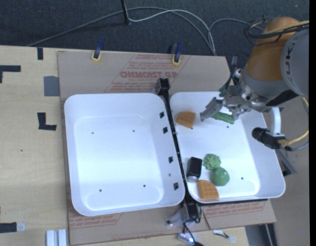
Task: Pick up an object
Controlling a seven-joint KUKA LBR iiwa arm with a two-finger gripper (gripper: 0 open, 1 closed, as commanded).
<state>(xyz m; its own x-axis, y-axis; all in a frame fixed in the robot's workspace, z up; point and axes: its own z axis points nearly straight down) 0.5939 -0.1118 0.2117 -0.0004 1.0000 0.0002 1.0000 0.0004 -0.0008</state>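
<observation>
Hand [217, 111] above green piece [224, 118], right bin [250, 142]

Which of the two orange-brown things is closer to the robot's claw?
The tan block at the top of the right bin, just left of the gripper. The other, a waffle-like piece, lies at the bin's bottom edge, much farther away.

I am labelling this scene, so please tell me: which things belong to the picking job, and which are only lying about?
Belong to the job:
- tool of the grey arm
- green stick-shaped piece under the tool
- tan bread-like slice
- green broccoli-like lump
- green ball
- small black block
- orange waffle-like square

Lying about:
- two yellow-and-blue clamps
- cables
</observation>
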